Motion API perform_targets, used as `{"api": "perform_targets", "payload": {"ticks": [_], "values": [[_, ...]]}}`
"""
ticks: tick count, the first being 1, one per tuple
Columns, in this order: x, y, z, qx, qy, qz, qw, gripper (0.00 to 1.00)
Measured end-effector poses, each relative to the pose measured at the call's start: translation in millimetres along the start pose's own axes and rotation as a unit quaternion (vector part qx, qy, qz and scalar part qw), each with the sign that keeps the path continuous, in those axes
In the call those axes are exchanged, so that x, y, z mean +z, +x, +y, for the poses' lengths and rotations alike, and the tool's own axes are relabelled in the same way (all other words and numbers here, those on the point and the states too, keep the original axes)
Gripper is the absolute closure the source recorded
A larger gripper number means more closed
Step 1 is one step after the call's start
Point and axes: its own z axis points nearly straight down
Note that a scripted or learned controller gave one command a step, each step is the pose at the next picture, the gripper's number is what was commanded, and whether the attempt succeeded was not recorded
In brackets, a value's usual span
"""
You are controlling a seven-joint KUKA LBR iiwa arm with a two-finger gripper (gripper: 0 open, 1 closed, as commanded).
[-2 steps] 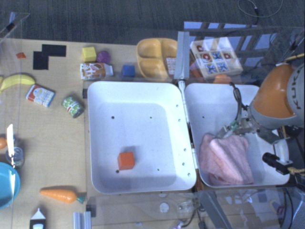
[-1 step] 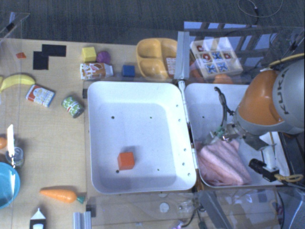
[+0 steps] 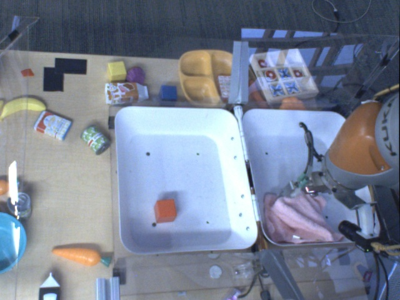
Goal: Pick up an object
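A: What can't you make out?

B: The end effector (image 3: 307, 187) sits low over the pink cloth (image 3: 297, 219) in the right bin (image 3: 275, 136), and the arm's orange band (image 3: 357, 147) covers the wrist behind it, so the finger state can't be told. The bin's right wall is hidden under the arm.

A: And the edges?

B: The blue bowl (image 3: 11, 241) and the banana (image 3: 20, 107) are cut by the left edge. The board game box (image 3: 282, 74) sits behind a clear panel, its print too small to read.
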Motion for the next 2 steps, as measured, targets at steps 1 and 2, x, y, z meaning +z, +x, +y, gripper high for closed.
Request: {"api": "perform_targets", "payload": {"ticks": [1,2], "values": [[-8,-29,-17,-0.015,0.0,0.0,0.9999,0.0],[-19,-53,-22,0.104,0.002,0.0,0.9946,0.0]]}}
